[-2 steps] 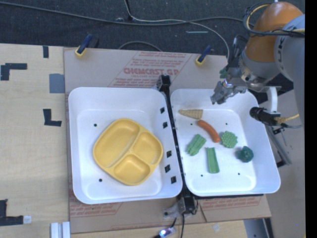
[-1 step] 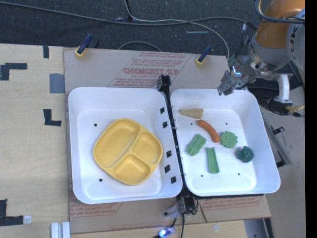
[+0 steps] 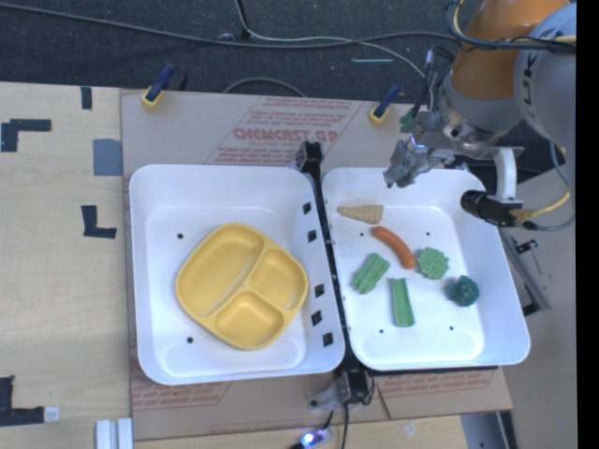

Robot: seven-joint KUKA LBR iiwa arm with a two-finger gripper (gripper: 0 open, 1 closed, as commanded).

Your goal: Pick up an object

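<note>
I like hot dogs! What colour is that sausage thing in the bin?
Orange-red. The sausage shows best in the camera view, in the right bin.

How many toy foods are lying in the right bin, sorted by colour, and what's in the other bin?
Green: 4, namely a ridged piece, a straight stick, a light bumpy ball and a dark ball
Orange: 1, a sausage
Tan: 1, a cone
Yellow: 1, a divided plate in the left bin
Total: 7
</note>
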